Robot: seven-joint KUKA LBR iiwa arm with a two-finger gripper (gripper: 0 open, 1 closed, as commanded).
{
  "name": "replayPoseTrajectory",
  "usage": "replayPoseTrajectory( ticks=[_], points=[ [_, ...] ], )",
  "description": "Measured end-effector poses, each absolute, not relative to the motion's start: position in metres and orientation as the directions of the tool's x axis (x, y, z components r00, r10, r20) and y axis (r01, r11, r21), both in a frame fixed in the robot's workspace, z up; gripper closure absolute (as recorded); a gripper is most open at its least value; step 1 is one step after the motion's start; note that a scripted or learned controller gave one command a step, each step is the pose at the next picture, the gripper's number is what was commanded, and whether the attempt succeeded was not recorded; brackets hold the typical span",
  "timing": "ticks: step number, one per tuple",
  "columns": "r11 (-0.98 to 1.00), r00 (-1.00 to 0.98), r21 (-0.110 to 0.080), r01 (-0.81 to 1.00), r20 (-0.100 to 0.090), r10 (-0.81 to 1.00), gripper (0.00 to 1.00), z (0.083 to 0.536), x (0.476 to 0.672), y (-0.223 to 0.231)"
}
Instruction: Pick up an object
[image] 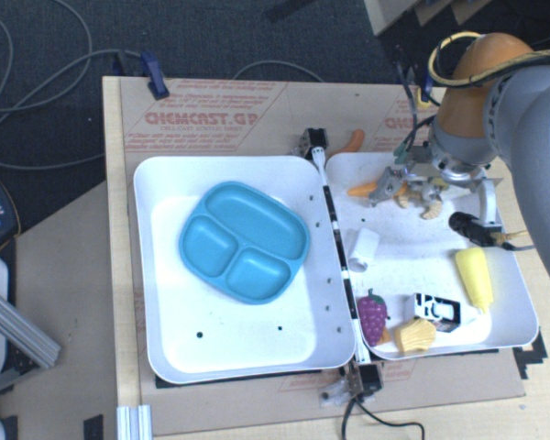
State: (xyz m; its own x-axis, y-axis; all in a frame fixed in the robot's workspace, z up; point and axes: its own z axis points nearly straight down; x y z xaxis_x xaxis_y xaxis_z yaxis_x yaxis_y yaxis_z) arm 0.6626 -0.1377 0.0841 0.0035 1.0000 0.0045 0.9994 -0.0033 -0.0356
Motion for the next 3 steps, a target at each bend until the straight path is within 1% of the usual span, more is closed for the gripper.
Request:
replayPoseTrajectory(
  ticks=[1, 3],
  points=[
    [-0.009, 0.008, -0.031, 0.999, -0.009, 1.000, 0.00, 0.0847, 0.6604, -0.1183],
    [-0.011, 0.011, -0.030, 0.999, -0.007, 1.000, 0.00, 0.0846, 0.6603, -0.1147]
  ],
)
